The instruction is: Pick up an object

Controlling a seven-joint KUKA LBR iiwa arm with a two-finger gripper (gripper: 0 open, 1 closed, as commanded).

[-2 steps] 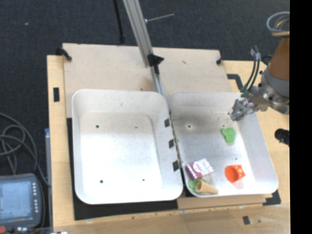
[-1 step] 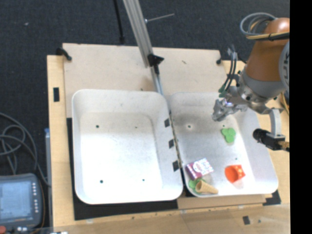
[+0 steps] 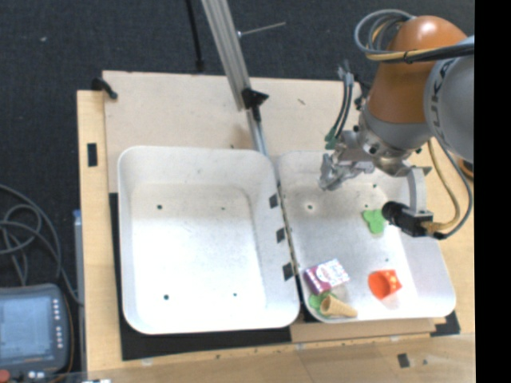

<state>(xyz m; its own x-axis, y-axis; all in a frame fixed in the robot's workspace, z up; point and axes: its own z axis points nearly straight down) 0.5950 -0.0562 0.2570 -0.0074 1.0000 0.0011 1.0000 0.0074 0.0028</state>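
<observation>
My gripper (image 3: 330, 178) hangs over the far part of the right bin (image 3: 319, 218), near its left side. Nothing shows between its fingers. A green piece (image 3: 374, 220) lies to the right of the gripper, close to a black part of the arm. Toward the bin's near edge lie an orange cup-like object (image 3: 384, 283), a purple and white carton (image 3: 326, 274), and a tan cone with a green end (image 3: 334, 306). All of these rest on the bin floor, apart from the gripper.
The left bin (image 3: 196, 238) sits beside the right one, with black clips (image 3: 281, 234) along the shared wall. A slanted metal pole (image 3: 230, 50) rises from the bench behind the bins. Cables loop around the arm at right.
</observation>
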